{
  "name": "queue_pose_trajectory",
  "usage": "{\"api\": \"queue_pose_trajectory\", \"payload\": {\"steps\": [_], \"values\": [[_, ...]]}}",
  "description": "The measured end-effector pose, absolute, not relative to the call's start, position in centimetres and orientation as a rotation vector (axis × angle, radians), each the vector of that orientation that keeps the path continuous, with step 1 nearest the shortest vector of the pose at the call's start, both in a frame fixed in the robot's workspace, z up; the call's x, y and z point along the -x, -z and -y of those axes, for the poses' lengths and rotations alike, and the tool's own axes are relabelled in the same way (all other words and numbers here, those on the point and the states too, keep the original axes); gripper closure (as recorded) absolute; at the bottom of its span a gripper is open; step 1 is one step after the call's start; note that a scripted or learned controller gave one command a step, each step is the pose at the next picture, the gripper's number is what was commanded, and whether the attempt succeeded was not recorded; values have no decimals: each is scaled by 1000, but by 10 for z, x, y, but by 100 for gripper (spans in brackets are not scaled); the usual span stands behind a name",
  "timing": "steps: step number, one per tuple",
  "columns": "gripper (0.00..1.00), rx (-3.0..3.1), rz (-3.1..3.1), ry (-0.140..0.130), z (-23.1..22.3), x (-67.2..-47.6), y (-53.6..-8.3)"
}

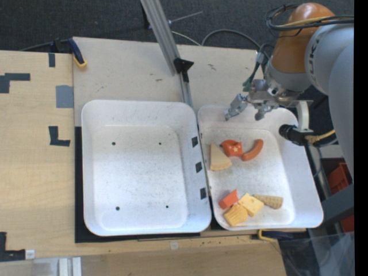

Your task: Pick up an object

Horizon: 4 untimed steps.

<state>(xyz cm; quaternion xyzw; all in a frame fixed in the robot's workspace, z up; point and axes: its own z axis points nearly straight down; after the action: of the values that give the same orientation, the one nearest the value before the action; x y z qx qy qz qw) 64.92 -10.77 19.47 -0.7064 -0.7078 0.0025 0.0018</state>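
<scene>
Right bin (299, 209) as landmark. Along its near wall a cluster is sitting: orange wedge (228, 199), waffle piece (236, 215) and yellow cheese block (250, 203), all touching or just beside each other, with a tan cone (270, 200) lying just right of the cheese. Waffle piece is sitting close against the near wall, little room there. Middle of the bin: pale bread slice (219, 158) is lying near the left wall, red tomato piece (232, 148) touching its upper right, curved sausage (252, 150) just right of the tomato. Open floor is showing between the two groups and along the right wall. Far edge: gripper (246, 109) is hanging over the bin's far rim, fingers spread apart, nothing between them, clear of every item. Left bin (92, 171) is sitting flush against the right bin's left wall. Metal pole (164, 33) is slanting up from the far end of that seam.
</scene>
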Motion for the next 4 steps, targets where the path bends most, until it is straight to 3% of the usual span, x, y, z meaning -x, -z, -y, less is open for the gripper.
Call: {"api": "queue_pose_trajectory", "payload": {"steps": [2, 3, 4], "values": [[0, 2216, 2220, -9, 107, -636, -88], [100, 2216, 2224, -3, 106, -637, -102], [100, 2222, 2226, 5, 103, -632, -163]]}}
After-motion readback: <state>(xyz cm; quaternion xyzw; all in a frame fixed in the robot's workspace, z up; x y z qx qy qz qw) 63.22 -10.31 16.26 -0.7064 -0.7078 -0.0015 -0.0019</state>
